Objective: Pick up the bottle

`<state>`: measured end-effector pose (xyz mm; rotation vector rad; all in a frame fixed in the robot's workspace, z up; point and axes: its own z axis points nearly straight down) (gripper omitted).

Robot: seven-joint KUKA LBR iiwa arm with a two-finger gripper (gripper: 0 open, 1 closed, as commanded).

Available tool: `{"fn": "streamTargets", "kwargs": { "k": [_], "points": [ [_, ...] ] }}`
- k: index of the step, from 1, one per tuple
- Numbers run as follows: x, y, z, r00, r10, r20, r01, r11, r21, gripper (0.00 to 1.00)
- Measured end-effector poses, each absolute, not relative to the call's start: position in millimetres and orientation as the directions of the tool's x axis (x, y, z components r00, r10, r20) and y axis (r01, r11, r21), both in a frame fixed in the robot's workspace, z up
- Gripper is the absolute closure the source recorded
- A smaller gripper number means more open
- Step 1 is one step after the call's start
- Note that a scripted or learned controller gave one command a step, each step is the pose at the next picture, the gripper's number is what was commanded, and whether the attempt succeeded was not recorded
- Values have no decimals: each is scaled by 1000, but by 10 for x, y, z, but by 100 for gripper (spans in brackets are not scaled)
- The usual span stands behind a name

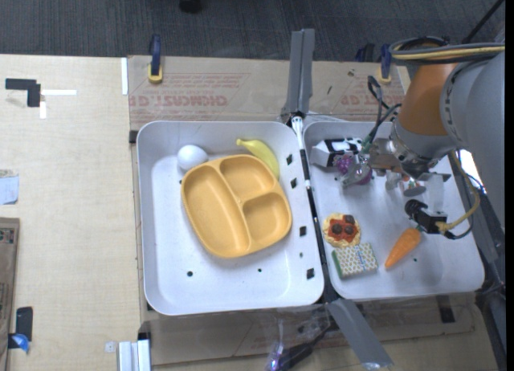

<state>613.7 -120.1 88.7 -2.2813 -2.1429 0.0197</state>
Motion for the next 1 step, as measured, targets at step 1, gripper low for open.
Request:
{"fn": "streamTargets", "kwargs": {
  "k": [1],
  "points": [
    [6137, -1201, 887, 62, 998, -1, 998, -63, -17, 0]
  ]
}}
